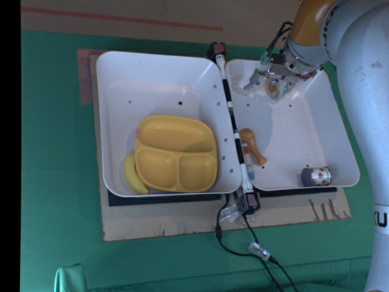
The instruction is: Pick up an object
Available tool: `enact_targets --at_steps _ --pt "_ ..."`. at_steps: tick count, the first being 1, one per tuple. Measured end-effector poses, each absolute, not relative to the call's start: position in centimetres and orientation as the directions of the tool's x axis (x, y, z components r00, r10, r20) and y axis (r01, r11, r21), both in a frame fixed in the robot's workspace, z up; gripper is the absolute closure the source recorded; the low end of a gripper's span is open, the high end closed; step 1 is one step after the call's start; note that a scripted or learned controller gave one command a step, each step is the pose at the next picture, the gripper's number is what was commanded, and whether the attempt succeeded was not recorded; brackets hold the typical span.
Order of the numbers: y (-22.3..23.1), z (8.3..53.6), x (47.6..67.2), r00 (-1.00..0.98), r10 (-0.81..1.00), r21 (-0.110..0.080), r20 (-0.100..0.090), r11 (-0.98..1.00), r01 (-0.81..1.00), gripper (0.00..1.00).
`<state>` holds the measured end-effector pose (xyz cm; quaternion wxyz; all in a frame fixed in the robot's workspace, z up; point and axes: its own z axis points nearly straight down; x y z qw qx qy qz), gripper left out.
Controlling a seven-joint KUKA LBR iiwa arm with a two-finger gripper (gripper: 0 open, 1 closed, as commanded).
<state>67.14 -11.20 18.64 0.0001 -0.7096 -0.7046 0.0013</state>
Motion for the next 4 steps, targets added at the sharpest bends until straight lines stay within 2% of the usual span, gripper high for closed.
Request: enact_targets --at_steps 1,2,3,4 --pt "-15.4 18.6 66.6 0.009 1.0 0.009 -0.008 -0.009 1.0 0.0" --pt "-15.7 20.5 67.0 0.011 1.0 0.024 -0.018 -0.01 1.0 1.0" --pt "-15.6 20.5 67.0 0.011 1.0 0.023 -0.017 -0.011 1.0 0.0" --pt "-15.9 18.8 58.3 0.007 1.0 0.019 -0.01 -0.007 1.0 0.0"
